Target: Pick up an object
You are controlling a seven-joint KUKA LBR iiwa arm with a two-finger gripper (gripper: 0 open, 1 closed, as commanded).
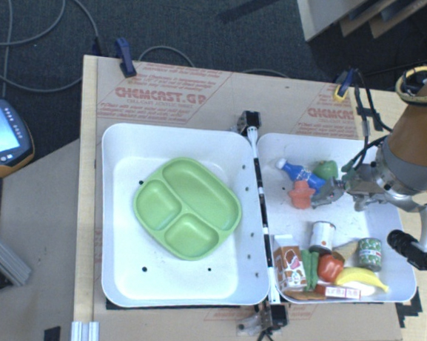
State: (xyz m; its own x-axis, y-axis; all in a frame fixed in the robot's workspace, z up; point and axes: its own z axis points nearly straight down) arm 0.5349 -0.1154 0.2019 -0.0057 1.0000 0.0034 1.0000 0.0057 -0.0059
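My gripper [329, 193] hangs low in the right bin [402, 220], at the end of the grey arm with its orange band [425, 110]. It sits just right of a salmon-coloured object [300, 197] and a blue bottle with a white cap [298, 171]. A green rounded object [326, 169] lies just behind the gripper. Nothing visibly sits in its grasp. Nearer the front of the bin are a small white can [321, 233], a green can [370, 252], a banana [363, 279], a red tomato-like piece [330, 267] and a printed carton [291, 267].
The left bin [126, 151] holds a light green divided plate [188, 207]. A ridge [259, 200] separates the two bins. A black fitting [409, 248] on the arm overhangs the right bin's edge. Blue clamps [124, 56] grip the board's back edge.
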